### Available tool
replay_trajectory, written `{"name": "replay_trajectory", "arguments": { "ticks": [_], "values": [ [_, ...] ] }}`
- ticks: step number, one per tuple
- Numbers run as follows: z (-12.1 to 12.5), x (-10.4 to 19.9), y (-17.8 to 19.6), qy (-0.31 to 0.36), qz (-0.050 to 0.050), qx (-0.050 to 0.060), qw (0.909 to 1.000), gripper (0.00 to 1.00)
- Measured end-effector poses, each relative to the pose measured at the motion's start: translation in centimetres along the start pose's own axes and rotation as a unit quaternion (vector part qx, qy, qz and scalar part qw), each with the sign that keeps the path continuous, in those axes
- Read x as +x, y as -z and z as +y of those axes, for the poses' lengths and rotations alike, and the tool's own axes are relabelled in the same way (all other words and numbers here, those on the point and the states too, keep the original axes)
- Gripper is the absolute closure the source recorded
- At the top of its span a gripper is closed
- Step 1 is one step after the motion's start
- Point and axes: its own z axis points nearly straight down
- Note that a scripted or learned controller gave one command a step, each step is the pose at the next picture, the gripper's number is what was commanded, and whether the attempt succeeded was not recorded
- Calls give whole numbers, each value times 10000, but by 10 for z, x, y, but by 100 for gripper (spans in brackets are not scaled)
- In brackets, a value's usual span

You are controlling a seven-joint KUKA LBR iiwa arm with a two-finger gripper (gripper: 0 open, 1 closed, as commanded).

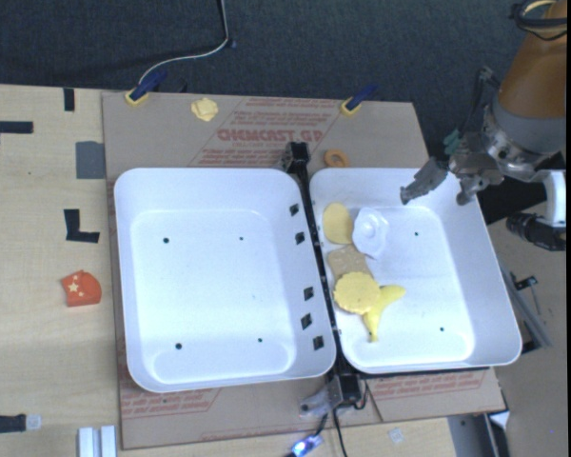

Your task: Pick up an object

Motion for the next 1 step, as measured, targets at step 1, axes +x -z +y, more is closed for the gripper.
{"name": "replay_trajectory", "arguments": {
  "ticks": [1],
  "values": [
    [0,0,10,6,2,1,10000,100]
  ]
}}
